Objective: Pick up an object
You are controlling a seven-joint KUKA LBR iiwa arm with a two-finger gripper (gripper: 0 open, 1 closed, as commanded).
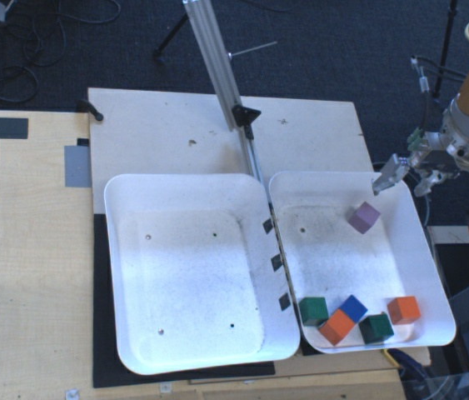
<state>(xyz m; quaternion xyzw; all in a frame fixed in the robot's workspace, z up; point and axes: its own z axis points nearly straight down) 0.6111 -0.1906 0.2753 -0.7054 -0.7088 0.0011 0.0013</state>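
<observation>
Bench (176, 127) w/ left bin (134, 207) & right bin (430, 248). Claw (406, 177) spread wide, holding nothing, over right bin's far rim. Purple cube (364, 217) just below it; other cubes (355, 315) along near edge.

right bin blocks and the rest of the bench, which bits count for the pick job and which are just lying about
For the job:
- claw, open
- purple block
- two orange blocks
- blue block
- two green blocks
- right bin

Lying about:
- left bin
- aluminium rail
- floor cables
</observation>
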